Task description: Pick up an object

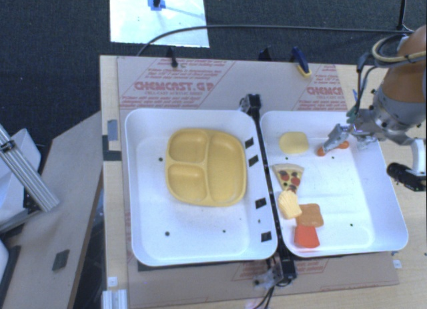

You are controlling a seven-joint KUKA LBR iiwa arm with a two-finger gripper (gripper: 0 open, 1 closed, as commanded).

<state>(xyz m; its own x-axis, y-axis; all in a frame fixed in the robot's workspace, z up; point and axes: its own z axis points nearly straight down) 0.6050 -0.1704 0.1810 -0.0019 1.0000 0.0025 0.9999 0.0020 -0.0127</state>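
Grey arm (400, 104), orange band, looped cables, metal end effector (337, 134).

The clear sheet (200, 81) under the bins says "CHEMCAST GP" in red letters. The word shows again at its right end.

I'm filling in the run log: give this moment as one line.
gripper: over right bin, at orange piece | grasp: unconfirmed | yellow tray: left bin

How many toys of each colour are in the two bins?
Yellow: 3, the divided plate, the round piece and the small chunk
Orange or red: 3, the carrot-like piece by the end effector, the orange block and the red block
Mixed colours: 1, the pizza slice
Total: 7
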